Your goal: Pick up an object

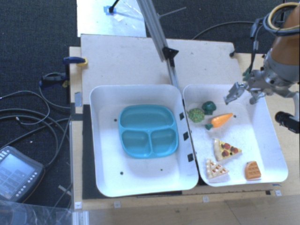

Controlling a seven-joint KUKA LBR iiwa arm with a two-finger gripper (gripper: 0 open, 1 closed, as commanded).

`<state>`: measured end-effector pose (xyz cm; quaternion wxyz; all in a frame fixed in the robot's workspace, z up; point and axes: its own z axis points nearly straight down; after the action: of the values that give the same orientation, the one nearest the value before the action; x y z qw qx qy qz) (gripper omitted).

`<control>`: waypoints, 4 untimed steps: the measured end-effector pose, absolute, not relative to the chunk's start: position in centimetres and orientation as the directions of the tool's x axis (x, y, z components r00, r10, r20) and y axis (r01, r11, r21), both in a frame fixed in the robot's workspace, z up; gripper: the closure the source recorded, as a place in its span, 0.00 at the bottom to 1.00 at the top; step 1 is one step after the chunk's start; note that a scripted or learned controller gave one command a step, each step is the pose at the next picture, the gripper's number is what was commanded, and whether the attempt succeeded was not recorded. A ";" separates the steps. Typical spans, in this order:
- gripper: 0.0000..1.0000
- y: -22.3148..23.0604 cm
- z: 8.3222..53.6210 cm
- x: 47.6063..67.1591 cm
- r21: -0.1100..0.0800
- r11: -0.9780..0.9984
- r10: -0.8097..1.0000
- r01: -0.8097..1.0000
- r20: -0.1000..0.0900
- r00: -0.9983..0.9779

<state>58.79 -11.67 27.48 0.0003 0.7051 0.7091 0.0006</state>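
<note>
Where it lies, carrot point(221, 120), orange, green-tipped

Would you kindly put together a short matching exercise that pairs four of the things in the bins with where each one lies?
Things:
1. blue divided plate
2. carrot
3. orange biscuit
4. dark green broccoli

Places:
A. near right corner of the right bin
B. left bin
C. far part of the right bin, just left of the carrot's leafy end
D. right bin, right of the light green ball

Pairs: 1-B, 2-D, 3-A, 4-C
</note>
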 end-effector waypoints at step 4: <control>0.00 -11.6 13.9 57.5 -0.004 0.001 1.000 1.000 0.001 -0.001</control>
<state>57.46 -11.57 13.89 -0.0015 0.7069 0.7073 -0.0010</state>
